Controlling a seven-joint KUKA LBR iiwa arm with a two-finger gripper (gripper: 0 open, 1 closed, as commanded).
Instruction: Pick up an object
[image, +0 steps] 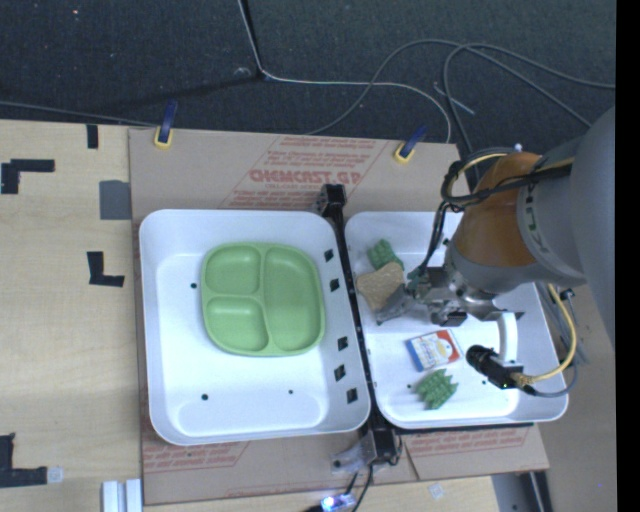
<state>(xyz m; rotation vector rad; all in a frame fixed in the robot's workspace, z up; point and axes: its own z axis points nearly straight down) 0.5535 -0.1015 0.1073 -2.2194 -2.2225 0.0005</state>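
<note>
Gripper (405, 303) sits low over the right bin (535, 405), its dark fingers (392, 309) reaching leftward toward the bin's left wall. Whether they are spread or closed cannot be told: they merge into shadow and wrist hardware, and nothing is plainly seen between them. Tan lump (379, 286), likely the nearest candidate, lies just left and a little to the far side of the fingertips, touching or almost touching them; which cannot be settled from this slant. Its outline is roughly blocky with no clear long axis. Green piece (382, 253) sits just beyond it on the far side. Small card (432, 349), white with blue and red print, lies on the near side of the gripper, and a second green piece (436, 388) nearer still, close to the bin's near rim. My judgement is that the coming move turns on a short shift left and far to centre over the tan lump. Left bin (170, 400) holds a green divided plate (264, 298), well apart from the arm. Orange wrist band and grey arm body hide part of the right bin's floor, so anything beneath them is unknown
</note>
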